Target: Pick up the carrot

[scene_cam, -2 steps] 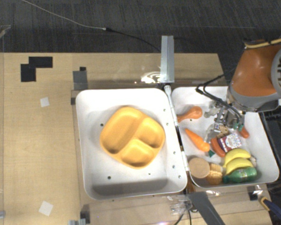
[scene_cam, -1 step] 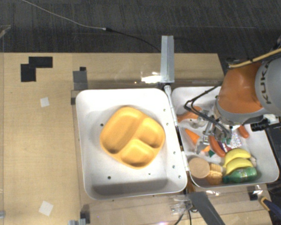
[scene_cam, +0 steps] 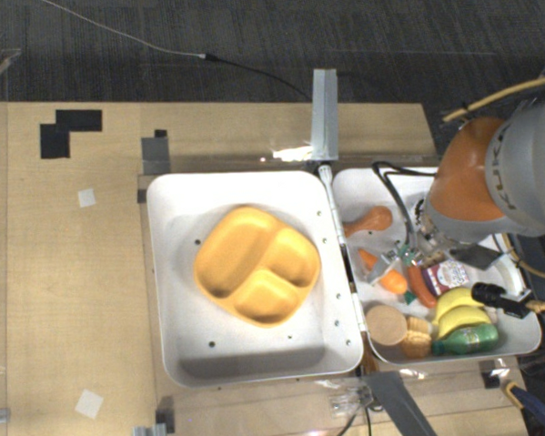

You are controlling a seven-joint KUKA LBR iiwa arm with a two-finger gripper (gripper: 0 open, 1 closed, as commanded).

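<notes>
Jaws' spread could not be told on the gripper (scene_cam: 418, 249), hung low in the right bin (scene_cam: 525, 341), just right of and above the carrot (scene_cam: 394, 281), lying slantwise toward frame centre-right.

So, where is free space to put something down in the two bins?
The left bin has bare floor around the yellow divided plate, widest along its near wall and left side. The right bin is crowded: gripper, carrot, bananas and other food; only its far strip looks free.
</notes>
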